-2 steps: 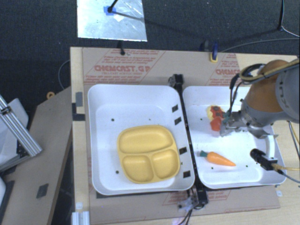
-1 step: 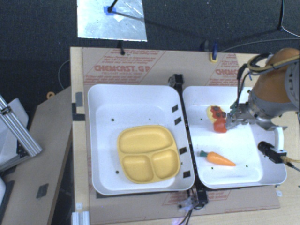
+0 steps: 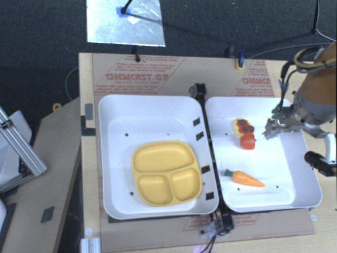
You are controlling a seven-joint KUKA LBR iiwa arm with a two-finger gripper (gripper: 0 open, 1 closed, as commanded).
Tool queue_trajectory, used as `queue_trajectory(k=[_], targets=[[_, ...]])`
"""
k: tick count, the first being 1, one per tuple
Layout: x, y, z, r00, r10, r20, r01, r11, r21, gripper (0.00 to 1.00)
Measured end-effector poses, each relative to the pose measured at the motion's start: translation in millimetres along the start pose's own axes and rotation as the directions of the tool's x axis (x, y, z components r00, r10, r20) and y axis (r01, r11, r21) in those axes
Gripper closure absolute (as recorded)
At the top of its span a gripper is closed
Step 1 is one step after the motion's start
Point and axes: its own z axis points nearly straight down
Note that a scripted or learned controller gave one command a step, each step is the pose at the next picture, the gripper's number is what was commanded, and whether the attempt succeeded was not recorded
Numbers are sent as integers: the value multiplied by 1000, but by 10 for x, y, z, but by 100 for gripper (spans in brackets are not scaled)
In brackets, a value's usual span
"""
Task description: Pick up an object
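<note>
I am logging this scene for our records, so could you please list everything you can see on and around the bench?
divided plate: 1, yellow, three compartments, in the left bin.
carrot: 1, orange with a green top, lying in the right bin, nearer the front.
tomato: 1, red, in the right bin, touching the yellow-and-red item.
yellow-and-red item: 1, too small to identify, just behind the tomato.
left bin: 1, white, shallow.
right bin: 1, white, shallow.
cardboard sheet: 1, brown with red print, under both bins.
foil sheet: 1, silver, on the dark floor behind the bench.
arm: 1, grey with orange band, at the right.
tool: 1, grey, over the right bin, right of the tomato.
</note>
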Motion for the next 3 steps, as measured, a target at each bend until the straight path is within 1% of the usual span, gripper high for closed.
queue_trajectory(k=[1, 2, 3], targets=[[-2, 16, -650, 1000, -4, 0, 4, 1000, -2, 100], [460, 89, -673, 1000, -9, -3, 9, 1000, 3, 100], [965, 172, -512, 1000, -9, -4, 9, 1000, 6, 100]])
